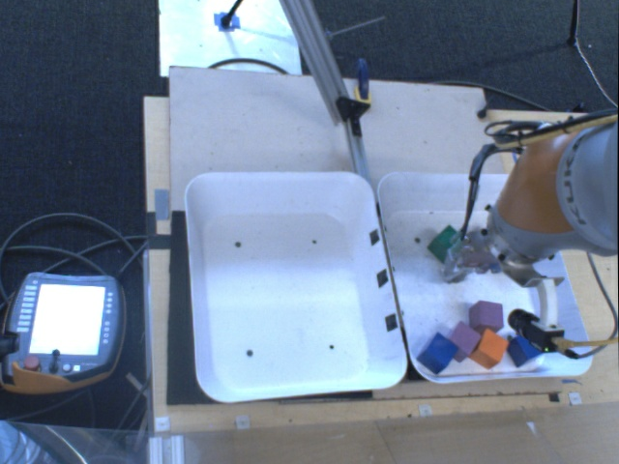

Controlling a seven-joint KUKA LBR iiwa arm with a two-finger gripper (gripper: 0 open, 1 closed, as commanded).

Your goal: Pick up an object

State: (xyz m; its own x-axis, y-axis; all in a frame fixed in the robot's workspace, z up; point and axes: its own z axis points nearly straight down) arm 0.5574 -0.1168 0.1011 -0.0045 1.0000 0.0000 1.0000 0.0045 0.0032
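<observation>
In the right bin (406, 201), a green block (444, 243) lies near the middle of the floor. My gripper (462, 262) hangs low just to the right of it and slightly nearer, close to or touching the block. The grey arm with its orange band (537, 196) reaches in from the right above it. Toward the bin's near corner lie a dark purple block (486, 314), a lighter purple block (465, 338), an orange block (489, 348) and two blue blocks (437, 352) (523, 350).
The left bin (290, 187) stands beside the right one, sharing a raised rim (385, 278) with black marks. A slanted metal pole (319, 46) rises behind the bins. A teach pendant (63, 332) lies off the bench at the left.
</observation>
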